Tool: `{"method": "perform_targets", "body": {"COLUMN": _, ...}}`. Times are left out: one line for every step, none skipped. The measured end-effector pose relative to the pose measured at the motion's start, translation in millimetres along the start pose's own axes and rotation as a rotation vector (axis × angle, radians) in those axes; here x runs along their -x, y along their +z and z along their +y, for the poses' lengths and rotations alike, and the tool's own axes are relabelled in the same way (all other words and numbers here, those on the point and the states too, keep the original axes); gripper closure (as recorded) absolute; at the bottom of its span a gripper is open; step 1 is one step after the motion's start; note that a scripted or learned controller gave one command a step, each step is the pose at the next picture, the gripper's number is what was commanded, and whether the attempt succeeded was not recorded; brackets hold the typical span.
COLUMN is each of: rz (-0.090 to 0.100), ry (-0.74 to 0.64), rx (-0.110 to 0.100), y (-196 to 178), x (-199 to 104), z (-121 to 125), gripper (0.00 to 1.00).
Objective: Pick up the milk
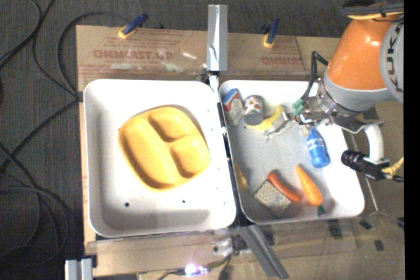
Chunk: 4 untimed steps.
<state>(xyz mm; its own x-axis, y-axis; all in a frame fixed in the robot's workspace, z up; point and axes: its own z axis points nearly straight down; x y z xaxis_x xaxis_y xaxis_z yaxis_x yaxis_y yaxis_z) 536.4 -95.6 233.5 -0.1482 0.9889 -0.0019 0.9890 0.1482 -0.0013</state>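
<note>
I read the milk carton (230, 105) as the small red, white and blue box at the upper left corner of the right bin (341, 206), leaning against the wall by the divider, with a can (253, 109) just beside it on the right. My gripper (281, 124) sits a little right of centre frame, above the bin floor, right of the can and well short of the carton; whether it is spread or pressed together I cannot tell, and nothing shows pinched in it. Judgement for this step: I need to carry the tool left past the can, line the fingers along the carton's narrow sides, and come down from above, since the bin wall blocks one side and the can crowds the other. A nudge on the can could tip the carton. Count, right bin: one carton, one can, one yellow piece (266, 119) behind the can, one blue bottle (317, 149), one sausage (284, 186), one carrot (310, 186), one checkered block (272, 197). Left bin (105, 206): one yellow divided tray (164, 147). Two blue and yellow clamps (132, 26) hold the board along the top of the frame.
</note>
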Motion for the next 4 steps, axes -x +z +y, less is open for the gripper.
{"method": "perform_targets", "body": {"rz": -0.003, "ry": -0.175, "rx": 0.009, "y": 145.8, "x": 3.5, "z": -42.4, "gripper": 0.00}}
{"method": "perform_targets", "body": {"rz": 0.002, "ry": -0.246, "rx": 0.000, "y": 61.7, "x": 18.3, "z": -40.2, "gripper": 0.00}}
{"method": "perform_targets", "body": {"rz": 0.000, "ry": -0.430, "rx": 0.001, "y": 50.0, "x": 0.9, "z": 67.2, "gripper": 0.00}}
{"method": "perform_targets", "body": {"rz": 0.004, "ry": -0.303, "rx": 0.002, "y": 142.6, "x": 30.9, "z": 128.2, "gripper": 0.00}}
